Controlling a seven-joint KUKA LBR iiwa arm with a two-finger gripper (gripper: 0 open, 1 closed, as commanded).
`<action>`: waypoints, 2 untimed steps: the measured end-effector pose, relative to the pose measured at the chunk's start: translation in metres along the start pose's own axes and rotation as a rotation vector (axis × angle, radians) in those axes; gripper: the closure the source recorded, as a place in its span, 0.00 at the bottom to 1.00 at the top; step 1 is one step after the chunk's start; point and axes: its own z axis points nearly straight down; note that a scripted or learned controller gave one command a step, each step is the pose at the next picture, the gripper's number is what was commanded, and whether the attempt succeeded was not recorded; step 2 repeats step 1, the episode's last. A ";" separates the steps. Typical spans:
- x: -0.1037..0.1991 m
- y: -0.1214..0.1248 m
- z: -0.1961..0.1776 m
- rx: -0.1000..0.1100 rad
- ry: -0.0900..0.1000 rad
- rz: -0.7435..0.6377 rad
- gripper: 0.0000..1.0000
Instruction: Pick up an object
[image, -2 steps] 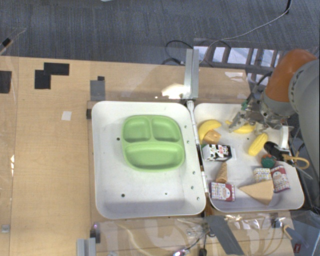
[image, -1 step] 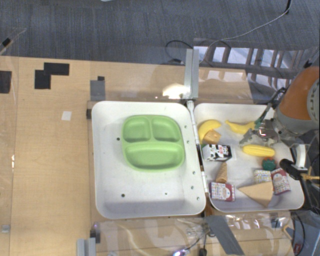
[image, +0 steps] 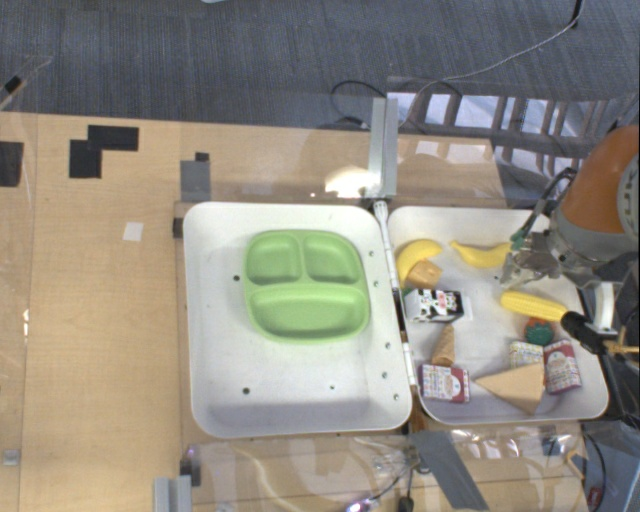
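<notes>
Nearest the camera, along the front wall of the right bin (image: 600, 405), a tan wedge (image: 515, 385) is seen at about six o'clock in that bin, flanked by a red-and-white packet (image: 445, 382) at seven and a second packet (image: 561, 367) at five. A cone-shaped piece (image: 443, 345) and a black-and-white carton (image: 437, 304) lie toward the bin's centre-left, a yellow rounded fruit (image: 418, 262) at ten o'clock, a banana (image: 482, 254) at twelve, and a yellow corn-like stick (image: 533, 305) at three.

The gripper (image: 528, 262) is seen low at about one o'clock, just beside the banana and above the yellow stick; whether it is apart or together cannot be told, and nothing is seen clamped in it. The pick is therefore judged not yet made: a target has still to be closed on and lifted.

The left bin (image: 215, 400) holds a green divided plate (image: 305, 284) at its centre. Room is judged tight near the shared wall and the front wall, where items crowd; the twelve-to-three quarter of the right bin is more open.
</notes>
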 end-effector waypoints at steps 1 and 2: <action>0.000 0.000 0.000 0.001 0.000 0.000 0.00; 0.000 0.000 0.000 0.001 0.000 0.000 0.00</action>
